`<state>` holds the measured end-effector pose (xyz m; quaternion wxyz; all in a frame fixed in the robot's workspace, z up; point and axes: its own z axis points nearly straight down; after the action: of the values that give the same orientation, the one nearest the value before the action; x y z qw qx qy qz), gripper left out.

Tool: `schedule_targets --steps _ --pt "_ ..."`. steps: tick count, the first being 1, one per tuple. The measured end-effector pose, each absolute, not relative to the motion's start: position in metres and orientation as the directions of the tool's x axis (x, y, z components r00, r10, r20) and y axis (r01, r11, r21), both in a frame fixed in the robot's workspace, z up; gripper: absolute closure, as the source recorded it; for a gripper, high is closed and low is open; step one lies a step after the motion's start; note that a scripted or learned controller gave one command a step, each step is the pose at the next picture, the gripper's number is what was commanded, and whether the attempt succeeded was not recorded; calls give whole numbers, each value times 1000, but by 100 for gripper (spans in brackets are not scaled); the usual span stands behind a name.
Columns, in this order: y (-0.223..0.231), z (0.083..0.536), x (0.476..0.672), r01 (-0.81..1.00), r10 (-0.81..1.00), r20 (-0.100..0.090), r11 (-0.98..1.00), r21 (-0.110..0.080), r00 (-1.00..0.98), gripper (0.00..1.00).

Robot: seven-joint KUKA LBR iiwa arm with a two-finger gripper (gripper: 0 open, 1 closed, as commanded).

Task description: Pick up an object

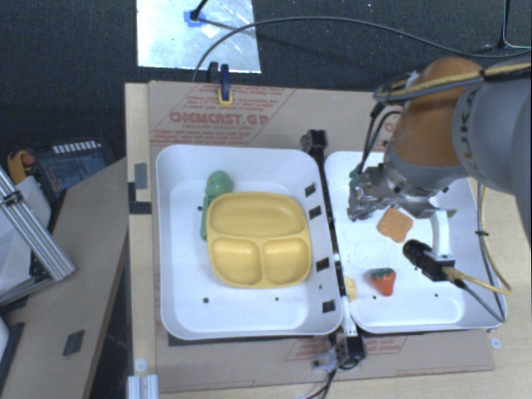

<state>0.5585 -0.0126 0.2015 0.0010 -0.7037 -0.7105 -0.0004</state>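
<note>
1. Looking down at a slant: two white bins side by side; left bin (179, 223), right bin (432, 310).
2. Left bin: yellow divided tray (258, 239) w/ a green item (218, 184) at its far-left edge, partly under it.
3. Right bin: tan flat piece (395, 224) mid-bin, orange-red toy (383, 280) nearer, small yellow bit (350, 288) by the left wall.
4. Gripper (362, 199) low over right bin's far-left part, just left of tan piece; can't tell claw state, nothing seen in it.

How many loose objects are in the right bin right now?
3: a tan piece just below the gripper, a strawberry near the front, a yellow bit at the left wall. The arm may hide others.
</note>
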Motion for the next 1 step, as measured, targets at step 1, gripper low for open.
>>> schedule_targets --steps 1 --pt "40 200 558 1000 1000 2 10 1 -10 100"
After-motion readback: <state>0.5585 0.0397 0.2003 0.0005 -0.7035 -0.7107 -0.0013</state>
